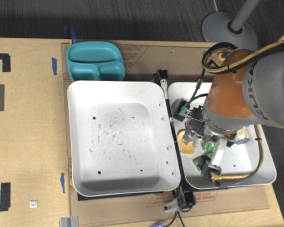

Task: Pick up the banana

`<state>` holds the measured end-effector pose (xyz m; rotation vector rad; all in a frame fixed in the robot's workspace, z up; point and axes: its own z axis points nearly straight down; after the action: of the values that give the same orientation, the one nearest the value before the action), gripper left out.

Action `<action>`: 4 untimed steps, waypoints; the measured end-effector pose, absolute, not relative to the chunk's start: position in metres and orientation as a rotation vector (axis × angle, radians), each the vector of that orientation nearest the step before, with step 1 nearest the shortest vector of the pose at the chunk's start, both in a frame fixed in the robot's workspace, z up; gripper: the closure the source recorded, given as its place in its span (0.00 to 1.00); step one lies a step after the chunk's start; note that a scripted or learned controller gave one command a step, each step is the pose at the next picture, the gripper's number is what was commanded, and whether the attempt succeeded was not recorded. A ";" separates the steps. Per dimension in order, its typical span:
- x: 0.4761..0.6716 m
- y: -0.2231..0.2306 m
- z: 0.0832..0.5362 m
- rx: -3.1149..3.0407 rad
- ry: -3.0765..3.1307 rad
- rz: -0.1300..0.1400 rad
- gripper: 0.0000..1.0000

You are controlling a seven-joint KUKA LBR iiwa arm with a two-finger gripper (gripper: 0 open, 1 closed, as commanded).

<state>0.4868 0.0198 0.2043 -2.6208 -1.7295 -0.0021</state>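
Banana point(185, 143): yellow, mostly hidden beneath pincer point(195, 137), right bin point(255, 174).

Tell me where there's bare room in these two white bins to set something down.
The large left white bin has an open floor from rim to rim, bordered by the teal divided tray behind it. The right white bin is crowded: the grey and orange arm covers most of it, the yellow banana lies near its left wall.
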 end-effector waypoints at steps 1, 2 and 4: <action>0.480 0.061 0.184 -2.642 -1.693 0.005 1.00; 0.482 0.126 0.088 -2.538 -1.859 -0.016 1.00; 0.479 0.120 0.168 -2.685 -1.630 0.001 1.00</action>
<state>0.4791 0.1201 0.1678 -2.6847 -1.6305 0.0009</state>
